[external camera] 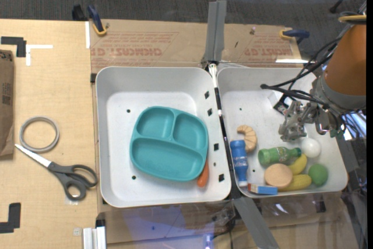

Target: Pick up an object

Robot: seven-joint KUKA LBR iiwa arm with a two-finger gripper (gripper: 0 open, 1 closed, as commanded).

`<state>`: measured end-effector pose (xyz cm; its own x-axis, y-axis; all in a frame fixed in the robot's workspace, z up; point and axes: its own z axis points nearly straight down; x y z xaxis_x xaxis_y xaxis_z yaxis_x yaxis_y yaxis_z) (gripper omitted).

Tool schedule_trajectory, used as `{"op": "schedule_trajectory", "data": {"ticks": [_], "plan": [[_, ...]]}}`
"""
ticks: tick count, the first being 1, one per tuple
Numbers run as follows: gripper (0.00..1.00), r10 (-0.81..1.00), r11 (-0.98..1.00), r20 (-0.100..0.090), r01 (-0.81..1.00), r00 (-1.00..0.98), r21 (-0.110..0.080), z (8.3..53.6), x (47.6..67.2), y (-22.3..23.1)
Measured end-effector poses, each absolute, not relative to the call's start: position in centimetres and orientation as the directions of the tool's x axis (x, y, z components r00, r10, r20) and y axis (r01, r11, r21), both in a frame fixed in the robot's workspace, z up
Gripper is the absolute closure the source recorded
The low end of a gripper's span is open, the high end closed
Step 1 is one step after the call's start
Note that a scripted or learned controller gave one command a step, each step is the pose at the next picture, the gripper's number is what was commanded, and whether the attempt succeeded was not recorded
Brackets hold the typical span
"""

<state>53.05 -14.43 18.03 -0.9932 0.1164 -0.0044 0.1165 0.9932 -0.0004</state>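
We're at the approach step: near edge of the right bin has the clutter — blue tube, peach disc, banana, green ball, green bottle, white ball, croissant. Gripper hovers just above the bottle and white ball; we can't tell its opening, nothing visibly held. Next: descend, close on one item. Left bin holds a teal divided plate. Farther back, cardboard print reads mirrored, illegible.

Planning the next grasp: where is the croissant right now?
The croissant lies in the right bin, near its left wall, just above the blue bottle and left of the green bottle.
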Motion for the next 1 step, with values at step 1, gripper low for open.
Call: {"op": "schedule_trajectory", "data": {"ticks": [1], "plan": [[1.00,-0.173,0.985,-0.006,-0.173,-0.985,-0.001,19.16,54.04,-22.18]]}}
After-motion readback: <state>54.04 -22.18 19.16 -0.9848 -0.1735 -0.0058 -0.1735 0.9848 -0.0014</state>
